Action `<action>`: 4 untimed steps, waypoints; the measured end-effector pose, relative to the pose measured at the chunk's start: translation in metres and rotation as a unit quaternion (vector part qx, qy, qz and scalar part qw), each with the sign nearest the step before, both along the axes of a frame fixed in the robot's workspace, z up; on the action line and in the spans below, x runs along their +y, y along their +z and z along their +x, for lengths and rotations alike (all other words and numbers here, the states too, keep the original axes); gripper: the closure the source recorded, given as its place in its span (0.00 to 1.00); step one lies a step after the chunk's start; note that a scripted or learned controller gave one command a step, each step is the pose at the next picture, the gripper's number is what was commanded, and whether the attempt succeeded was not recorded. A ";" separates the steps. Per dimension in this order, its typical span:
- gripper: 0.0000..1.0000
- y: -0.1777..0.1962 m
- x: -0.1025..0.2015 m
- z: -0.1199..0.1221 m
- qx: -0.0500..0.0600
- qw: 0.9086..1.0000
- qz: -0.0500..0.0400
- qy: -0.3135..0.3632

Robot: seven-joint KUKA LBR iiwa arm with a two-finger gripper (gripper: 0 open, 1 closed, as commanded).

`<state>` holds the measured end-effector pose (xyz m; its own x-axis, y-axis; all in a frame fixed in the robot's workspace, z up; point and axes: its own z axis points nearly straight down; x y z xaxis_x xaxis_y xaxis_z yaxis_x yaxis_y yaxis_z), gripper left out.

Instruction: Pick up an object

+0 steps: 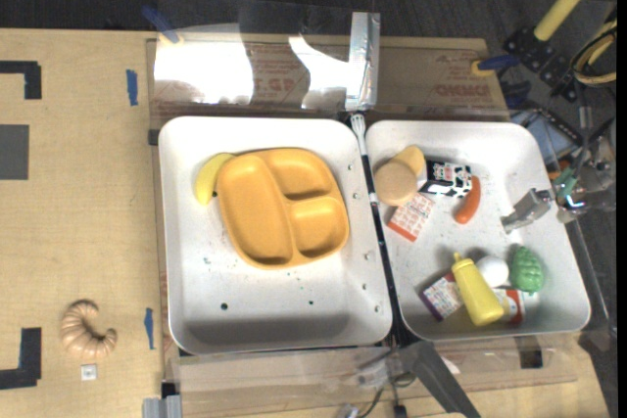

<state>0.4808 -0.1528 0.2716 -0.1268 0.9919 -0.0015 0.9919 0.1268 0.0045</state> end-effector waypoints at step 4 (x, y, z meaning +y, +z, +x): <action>0.00 -0.176 0.024 0.035 0.005 0.992 0.001 -0.124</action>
